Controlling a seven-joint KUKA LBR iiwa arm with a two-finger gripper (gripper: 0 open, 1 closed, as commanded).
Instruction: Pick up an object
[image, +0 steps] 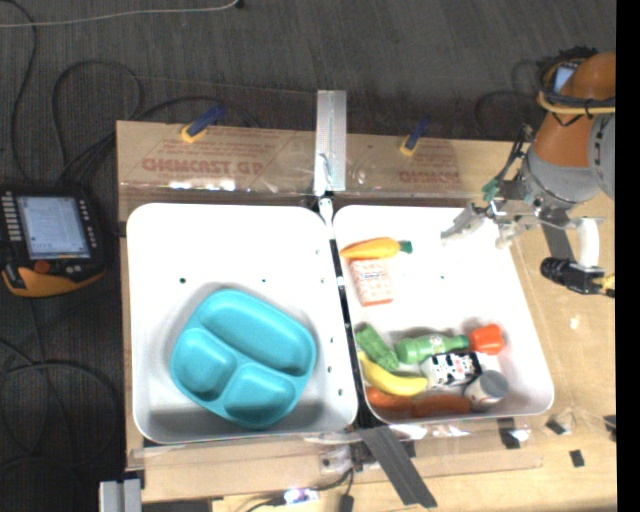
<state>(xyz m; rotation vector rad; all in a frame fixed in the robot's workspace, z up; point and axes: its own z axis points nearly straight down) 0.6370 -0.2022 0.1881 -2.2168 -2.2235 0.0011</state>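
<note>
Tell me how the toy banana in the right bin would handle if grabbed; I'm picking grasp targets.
The toy banana looks smooth and glossy, so it may slip between fingers. Its curved, rounded body could rock or roll if nudged. It lies packed against the green bottle and other items, so lifting it probably disturbs its neighbours.

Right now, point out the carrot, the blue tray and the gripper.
carrot (372, 247): camera view, middle of its orange body.
blue tray (243, 357): camera view, central divider ridge.
gripper (481, 222): camera view, midway between fingertips.

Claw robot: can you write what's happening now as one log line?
claw: open, holds nothing | over right bin, upper right | toys: lower end, carrot top left | left bin: blue tray
</note>
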